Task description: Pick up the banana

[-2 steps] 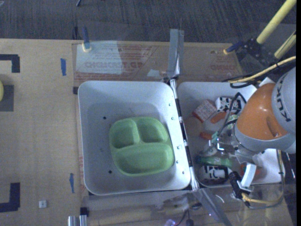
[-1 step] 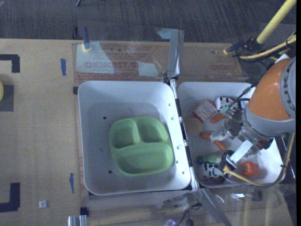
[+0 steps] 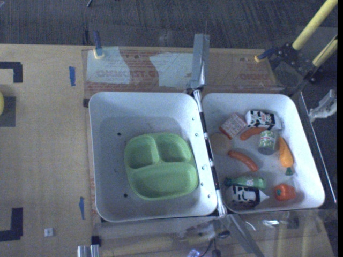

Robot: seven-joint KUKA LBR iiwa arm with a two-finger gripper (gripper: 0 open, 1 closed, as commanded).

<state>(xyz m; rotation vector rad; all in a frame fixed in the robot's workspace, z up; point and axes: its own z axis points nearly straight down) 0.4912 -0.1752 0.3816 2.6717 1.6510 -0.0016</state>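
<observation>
In the right-hand bin [image 3: 303, 123], what I take for the banana [image 3: 285, 153] is lying loose near the right wall, just beside a small can [image 3: 267, 141]. Nothing's picked yet, so the whole grab is left. Can't tell how the fingers stand.

1. The left bin [image 3: 102, 116] in front of me bears a green divided plate [image 3: 161, 166].
2. The right bin [image 3: 300, 116] holds a small carton [image 3: 233, 125], a cow-patterned carton [image 3: 263, 119], a can [image 3: 267, 141], a carrot [image 3: 285, 154], a sausage [image 3: 242, 160], a green bottle [image 3: 246, 183] and a tomato [image 3: 284, 192].
</observation>
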